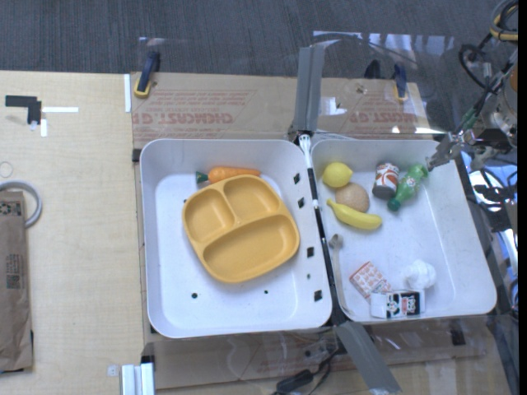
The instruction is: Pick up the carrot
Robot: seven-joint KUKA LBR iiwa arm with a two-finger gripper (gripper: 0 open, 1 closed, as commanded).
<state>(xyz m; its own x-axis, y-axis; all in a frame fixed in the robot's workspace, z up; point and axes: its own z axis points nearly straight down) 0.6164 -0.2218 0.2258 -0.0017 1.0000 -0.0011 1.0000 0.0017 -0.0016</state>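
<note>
The carrot, orange with a green stub at its left end, lies in the left bin against the far wall. It rests just behind the rim of a yellow divided plate. My gripper hangs at the far right edge of the right bin, close to a green bottle and well away from the carrot. Nothing shows in its grasp.
The right bin holds a lemon, a brown round fruit, a banana, a can, a red-patterned card, a white lump and a small box. A divider ridge separates the bins.
</note>
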